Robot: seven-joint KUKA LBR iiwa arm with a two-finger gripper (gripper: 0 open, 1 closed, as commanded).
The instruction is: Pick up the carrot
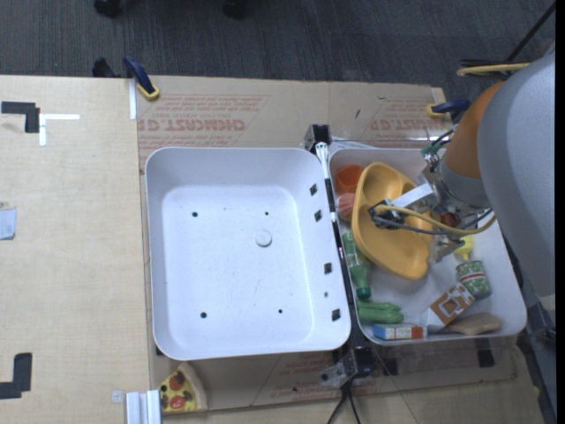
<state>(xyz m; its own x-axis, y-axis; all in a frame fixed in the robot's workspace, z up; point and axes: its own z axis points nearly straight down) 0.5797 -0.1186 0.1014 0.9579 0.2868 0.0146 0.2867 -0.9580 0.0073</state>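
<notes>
An orange piece that looks like the carrot (348, 177) lies in the far left corner of the right bin (510, 276), partly hidden behind a tilted yellow bowl (388, 237). My gripper (444, 233) hangs low over the right side of that bowl, well to the right of the carrot. The arm's wrist covers it from above. Nothing shows in its grasp.
A reddish item (344, 203) sits just below the carrot. Green vegetables (378, 309) and a green bottle (357, 268) line the bin's left wall. A can (472, 276), a small carton (452, 304), a flat box (397, 331) and a tan piece (477, 325) lie near the front. The left bin (159, 237) stands beside.
</notes>
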